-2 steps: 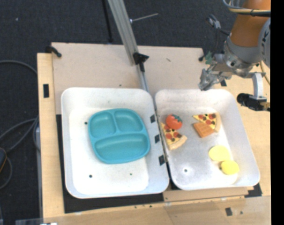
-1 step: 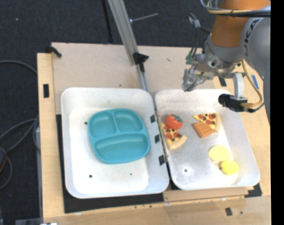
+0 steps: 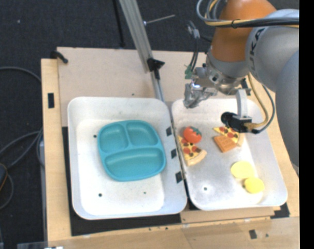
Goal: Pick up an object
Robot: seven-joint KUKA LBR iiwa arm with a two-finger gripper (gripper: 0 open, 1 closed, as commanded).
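The arm is leaning in from the right, its end effector (image 3: 192, 98) hanging over the right bin's (image 3: 266, 193) far left corner; I cannot tell its state. The red tomato toy (image 3: 192, 134) is lying below it, touching a pizza slice (image 3: 193, 154).

No text or label can be read.

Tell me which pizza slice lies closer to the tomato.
The left slice, just below the tomato and touching it. The other slice lies apart, to the right.
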